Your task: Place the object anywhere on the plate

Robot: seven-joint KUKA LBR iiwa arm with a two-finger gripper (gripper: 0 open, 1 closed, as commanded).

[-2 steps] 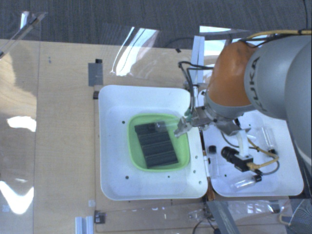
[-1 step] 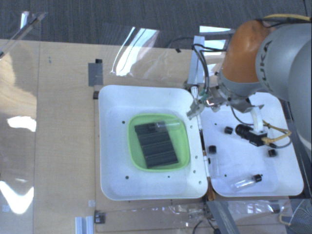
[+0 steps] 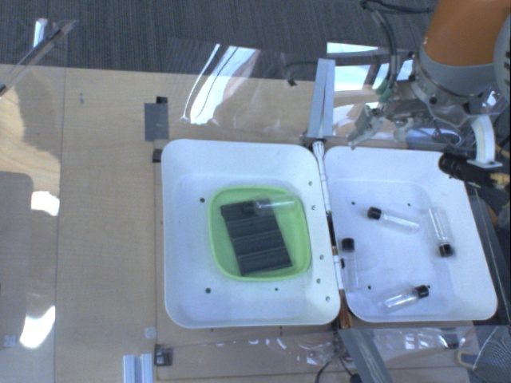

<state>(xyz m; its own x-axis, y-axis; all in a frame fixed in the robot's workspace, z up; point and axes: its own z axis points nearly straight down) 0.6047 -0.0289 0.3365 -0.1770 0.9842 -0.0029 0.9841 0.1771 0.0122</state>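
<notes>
A clear vial lies on the green plate in the left bin; the arm sits at the upper right of the frame.

The plate (image 3: 297,238) is glossy lime green, squarish with rounded corners, at the middle of the left bin (image 3: 184,214), a shallow white plastic tray. On it lies a dark grey ribbed slab (image 3: 255,238), set at a slant, and across the slab's upper end rests a small clear tube (image 3: 271,206). The right bin (image 3: 471,294) holds four more clear tubes with black caps (image 3: 391,219), scattered well apart. The arm (image 3: 463,30) is smooth orange above grey at the top right, over the right bin's far edge; its claw (image 3: 363,130) is blurred, and whether it is apart or together cannot be told. The surface (image 3: 80,214) is pale wood under a shiny film.
</notes>
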